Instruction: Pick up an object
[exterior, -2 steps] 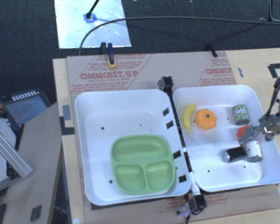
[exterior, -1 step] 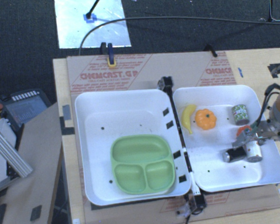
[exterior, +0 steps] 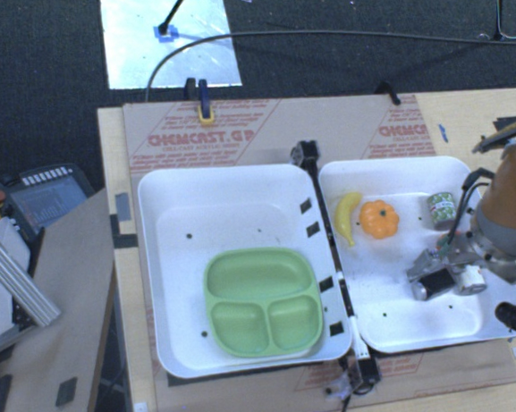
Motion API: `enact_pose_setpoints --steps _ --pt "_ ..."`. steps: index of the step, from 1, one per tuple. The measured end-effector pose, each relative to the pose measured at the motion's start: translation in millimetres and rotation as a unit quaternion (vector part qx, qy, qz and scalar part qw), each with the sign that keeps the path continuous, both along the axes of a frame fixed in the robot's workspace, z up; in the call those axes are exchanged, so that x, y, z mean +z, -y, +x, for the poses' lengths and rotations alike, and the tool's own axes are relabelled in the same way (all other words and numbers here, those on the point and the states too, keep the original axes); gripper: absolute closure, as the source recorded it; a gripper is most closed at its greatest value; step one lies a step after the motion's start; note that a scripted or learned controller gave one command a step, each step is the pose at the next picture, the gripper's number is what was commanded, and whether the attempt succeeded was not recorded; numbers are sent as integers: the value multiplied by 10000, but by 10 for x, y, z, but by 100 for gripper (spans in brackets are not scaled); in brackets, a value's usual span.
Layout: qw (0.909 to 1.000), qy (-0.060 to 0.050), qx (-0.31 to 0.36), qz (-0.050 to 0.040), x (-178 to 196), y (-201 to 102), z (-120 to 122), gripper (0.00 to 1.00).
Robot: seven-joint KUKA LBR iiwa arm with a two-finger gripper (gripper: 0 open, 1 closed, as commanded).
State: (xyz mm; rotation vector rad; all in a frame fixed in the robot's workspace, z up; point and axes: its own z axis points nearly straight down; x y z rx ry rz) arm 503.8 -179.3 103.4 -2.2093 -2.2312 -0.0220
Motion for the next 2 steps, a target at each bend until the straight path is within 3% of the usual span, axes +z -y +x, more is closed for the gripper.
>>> enact_pose_setpoints --steps 1,2 --pt "10000 1 -21 -44 87 38 -16 100" --pt "10000 -17 -29 -65 522 15 -13 100"
